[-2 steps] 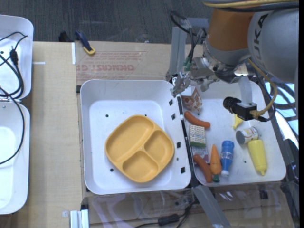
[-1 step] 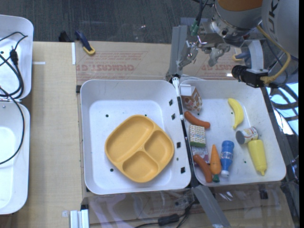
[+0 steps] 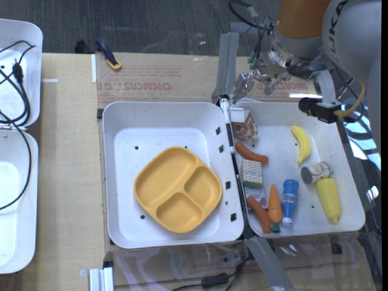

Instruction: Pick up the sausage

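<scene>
A red-orange sausage (image 3: 251,152) lies in the right bin (image 3: 348,168), near its left wall. A second sausage (image 3: 259,214) of the same kind lies at the bin's front left, beside a carrot (image 3: 274,204). My gripper (image 3: 259,83) hangs above the far left corner of the right bin, well behind the nearer sausage. Its fingers stand open with nothing between them. The grey arm with its orange band comes in from the upper right.
The right bin also holds a small carton (image 3: 245,126), a snack packet (image 3: 252,173), a blue bottle (image 3: 290,201), a banana (image 3: 300,143), a grey can (image 3: 315,173) and a yellow squeeze bottle (image 3: 329,199). A yellow divided plate (image 3: 177,188) lies in the left bin (image 3: 115,162).
</scene>
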### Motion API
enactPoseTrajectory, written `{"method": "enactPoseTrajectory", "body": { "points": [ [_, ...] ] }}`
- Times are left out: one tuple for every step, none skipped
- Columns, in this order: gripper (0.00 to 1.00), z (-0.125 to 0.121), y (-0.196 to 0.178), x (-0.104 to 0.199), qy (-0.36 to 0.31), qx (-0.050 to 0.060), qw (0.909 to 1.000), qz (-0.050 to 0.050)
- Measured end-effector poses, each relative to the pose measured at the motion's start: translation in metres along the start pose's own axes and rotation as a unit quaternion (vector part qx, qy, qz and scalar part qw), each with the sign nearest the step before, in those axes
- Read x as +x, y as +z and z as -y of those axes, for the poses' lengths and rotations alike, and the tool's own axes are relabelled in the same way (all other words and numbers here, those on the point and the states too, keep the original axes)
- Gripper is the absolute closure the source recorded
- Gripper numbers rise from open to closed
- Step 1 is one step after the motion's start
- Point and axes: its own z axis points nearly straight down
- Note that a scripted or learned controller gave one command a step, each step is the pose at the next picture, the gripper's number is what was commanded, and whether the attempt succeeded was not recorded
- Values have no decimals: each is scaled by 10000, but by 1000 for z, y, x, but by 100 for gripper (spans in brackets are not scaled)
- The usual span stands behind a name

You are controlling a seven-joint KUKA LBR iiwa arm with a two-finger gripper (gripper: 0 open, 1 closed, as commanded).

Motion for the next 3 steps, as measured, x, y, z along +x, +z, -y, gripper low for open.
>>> {"method": "enactPoseTrajectory", "body": {
  "points": [
    [0, 1, 27, -2, 546, 6, 9985, -4],
    [0, 71, 86, 26, 223, 6, 9998, -8],
    [0, 128, 85, -19, 269, 2, 9996, -8]
  ]
}}
